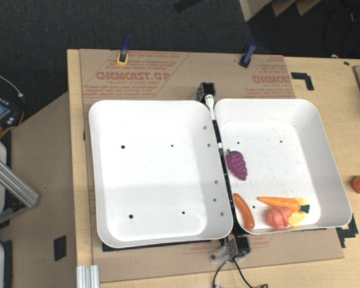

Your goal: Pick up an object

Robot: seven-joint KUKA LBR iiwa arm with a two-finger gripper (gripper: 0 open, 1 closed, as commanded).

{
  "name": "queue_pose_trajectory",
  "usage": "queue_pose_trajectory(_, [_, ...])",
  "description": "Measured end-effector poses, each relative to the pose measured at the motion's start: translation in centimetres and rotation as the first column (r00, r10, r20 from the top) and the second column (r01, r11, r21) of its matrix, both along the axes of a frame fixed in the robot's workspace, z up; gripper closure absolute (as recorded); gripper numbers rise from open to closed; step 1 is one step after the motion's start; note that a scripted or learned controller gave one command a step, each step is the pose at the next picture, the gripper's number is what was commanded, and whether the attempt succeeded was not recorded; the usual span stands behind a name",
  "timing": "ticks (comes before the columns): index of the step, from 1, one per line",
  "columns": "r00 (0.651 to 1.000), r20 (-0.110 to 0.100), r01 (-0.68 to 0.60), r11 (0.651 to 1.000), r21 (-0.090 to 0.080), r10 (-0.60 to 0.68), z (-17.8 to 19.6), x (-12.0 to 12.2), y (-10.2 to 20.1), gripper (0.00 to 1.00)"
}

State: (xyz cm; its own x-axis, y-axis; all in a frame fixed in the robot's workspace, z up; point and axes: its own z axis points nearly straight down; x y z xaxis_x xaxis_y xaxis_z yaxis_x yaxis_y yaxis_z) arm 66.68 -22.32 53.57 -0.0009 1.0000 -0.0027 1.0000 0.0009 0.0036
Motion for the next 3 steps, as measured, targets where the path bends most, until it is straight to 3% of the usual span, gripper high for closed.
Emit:
queue_pose_trajectory(1, [1.0,-0.006,0.004,1.0,0.003,-0.004,0.0,-5.5,-0.1,1.0])
queue_pose_trajectory(2, [1.0,0.003,-0.002,1.0,0.0,0.002,-0.1,0.2,1.7,1.0])
queue_pose_trajectory(3, [1.0,0.001,0.002,1.0,-0.001,-0.002,0.0,0.0,-0.1,1.0])
